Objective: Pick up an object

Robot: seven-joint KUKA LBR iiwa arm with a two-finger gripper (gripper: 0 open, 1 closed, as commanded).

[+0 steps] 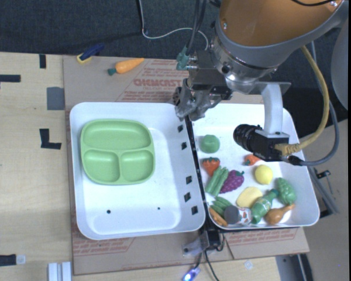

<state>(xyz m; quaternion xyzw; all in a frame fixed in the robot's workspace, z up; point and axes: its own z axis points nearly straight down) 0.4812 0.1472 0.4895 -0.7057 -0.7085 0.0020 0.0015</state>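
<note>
From above, the gripper (190, 107) is hovering at the top end of the divide between the two bins, just over the far rim of the right bin (301, 136); whether it is parted or closed I cannot tell, and nothing is showing in its grasp. The orange-banded arm (269, 10) is leaning in from the right, probably lining up for a descent. The candidates are crowding the right bin's near half: a green round fruit (209, 143) closest to the tool, a strawberry (210, 165), purple grapes (234, 181), a lemon (263, 173), and a tangle of toy vegetables by the near rim. The left bin (167, 212) is holding a green divided tray (117, 152). A toy carrot (127, 66) is lying out on the cardboard, beyond both bins.
</note>
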